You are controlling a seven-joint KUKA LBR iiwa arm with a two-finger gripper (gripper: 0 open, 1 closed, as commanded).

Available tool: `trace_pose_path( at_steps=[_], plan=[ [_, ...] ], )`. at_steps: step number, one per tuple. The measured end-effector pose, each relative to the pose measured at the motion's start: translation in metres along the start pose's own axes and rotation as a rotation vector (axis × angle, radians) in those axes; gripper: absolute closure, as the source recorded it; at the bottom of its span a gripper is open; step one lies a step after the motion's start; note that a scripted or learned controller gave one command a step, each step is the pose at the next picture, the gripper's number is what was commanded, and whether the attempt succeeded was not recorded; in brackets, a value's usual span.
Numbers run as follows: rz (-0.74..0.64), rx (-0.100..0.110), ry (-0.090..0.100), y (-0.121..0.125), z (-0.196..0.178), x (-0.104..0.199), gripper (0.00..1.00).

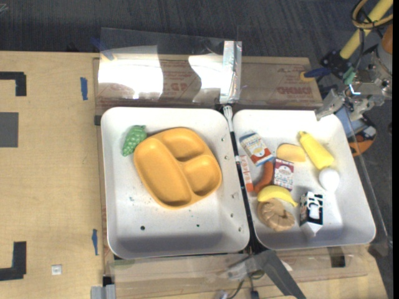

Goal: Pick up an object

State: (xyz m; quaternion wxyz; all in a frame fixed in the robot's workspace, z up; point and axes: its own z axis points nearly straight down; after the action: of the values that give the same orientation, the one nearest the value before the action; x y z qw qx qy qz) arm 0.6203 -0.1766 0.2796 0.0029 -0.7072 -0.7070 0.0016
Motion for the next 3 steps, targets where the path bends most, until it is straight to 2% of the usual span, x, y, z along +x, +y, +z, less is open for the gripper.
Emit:
trace_pose_path(
  at_steps=[1, 2, 3],
  plan=[
    [0.379, 0.005, 0.001, -0.005, 0.168, 0.054, 0.0],
    [0.597, -0.005, 0.005, -0.021, 0.194, 0.037, 0.0],
    [0.757, -0.008, 0.003, -0.096, 0.193, 0.072, 0.0]
  ],
)
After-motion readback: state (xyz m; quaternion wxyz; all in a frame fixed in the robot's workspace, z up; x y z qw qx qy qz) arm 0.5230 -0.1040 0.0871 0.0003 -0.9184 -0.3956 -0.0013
